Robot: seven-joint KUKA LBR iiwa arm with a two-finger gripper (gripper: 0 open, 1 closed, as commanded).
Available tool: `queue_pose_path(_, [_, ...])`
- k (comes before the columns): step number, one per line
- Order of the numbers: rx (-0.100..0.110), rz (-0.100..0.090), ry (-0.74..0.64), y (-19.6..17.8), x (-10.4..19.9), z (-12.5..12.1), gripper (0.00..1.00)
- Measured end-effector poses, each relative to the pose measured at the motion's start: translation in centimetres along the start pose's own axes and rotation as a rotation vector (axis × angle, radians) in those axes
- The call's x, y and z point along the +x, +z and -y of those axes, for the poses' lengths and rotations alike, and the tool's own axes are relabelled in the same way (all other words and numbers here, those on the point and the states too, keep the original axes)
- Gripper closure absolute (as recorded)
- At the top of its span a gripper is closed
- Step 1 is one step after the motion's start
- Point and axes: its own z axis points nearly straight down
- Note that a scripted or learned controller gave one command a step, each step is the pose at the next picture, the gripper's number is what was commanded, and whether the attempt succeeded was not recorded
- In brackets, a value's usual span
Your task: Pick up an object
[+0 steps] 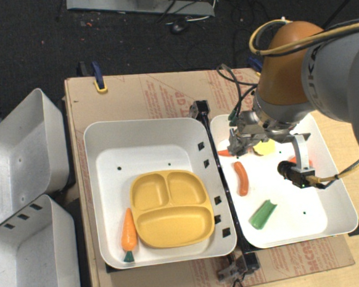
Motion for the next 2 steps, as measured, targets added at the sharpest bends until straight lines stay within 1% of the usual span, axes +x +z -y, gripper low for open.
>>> queue_pose_path(1, [-0.002,0.000,-0.002,-0.7,6.4,-0.1,1.00])
queue_pose_path(2, [0.000,0.001,0.000,0.1,11.8,0.3,1.00])
